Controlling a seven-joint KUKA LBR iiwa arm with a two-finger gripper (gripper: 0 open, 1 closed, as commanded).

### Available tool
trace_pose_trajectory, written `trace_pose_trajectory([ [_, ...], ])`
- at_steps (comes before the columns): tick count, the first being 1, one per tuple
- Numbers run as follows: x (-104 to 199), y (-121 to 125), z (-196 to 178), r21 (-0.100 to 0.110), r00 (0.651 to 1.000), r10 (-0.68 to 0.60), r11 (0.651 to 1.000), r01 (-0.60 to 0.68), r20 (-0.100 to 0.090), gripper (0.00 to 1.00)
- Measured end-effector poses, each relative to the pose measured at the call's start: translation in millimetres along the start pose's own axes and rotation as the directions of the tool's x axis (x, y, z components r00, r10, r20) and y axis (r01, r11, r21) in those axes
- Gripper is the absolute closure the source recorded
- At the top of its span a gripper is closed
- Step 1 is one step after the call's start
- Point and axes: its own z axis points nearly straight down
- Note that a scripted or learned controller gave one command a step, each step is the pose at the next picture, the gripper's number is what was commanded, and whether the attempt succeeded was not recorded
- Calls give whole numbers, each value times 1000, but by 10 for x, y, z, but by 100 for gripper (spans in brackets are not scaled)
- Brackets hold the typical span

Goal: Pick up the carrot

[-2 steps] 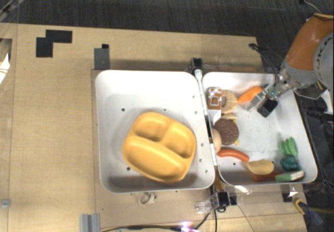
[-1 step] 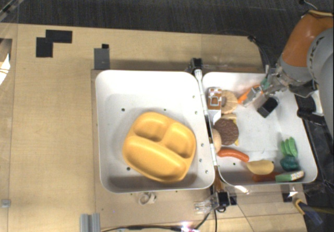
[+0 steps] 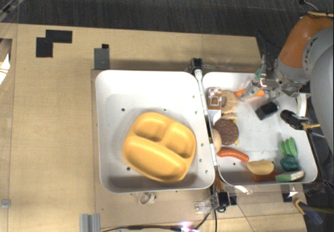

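We see a big yellow bread loaf [image 3: 159, 146] filling the left bin [image 3: 112, 90] at mid-frame. In the right bin [image 3: 308, 171], along its left side, lie a brown patty [image 3: 227, 131] and a red sausage [image 3: 233, 155]. The carrot [image 3: 241, 92] sits at the upper middle right, just beside the gripper [image 3: 259, 85]; we cannot tell the state of the fingers.

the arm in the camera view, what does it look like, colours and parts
The arm is a rounded grey body with a broad orange band above the wrist. Below the band sits a small metallic wrist and gripper assembly with silvery parts. A thin dark cable runs up from the top of the arm.
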Motion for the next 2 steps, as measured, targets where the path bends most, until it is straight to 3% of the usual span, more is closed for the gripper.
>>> trace_pose_trajectory([
  [1, -19, -11, -114, 9, 1000, -7, 1000, 7, 6, 100],
  [2, -13, -3, -118, 5, 1000, -10, 1000, 10, 6, 0],
])
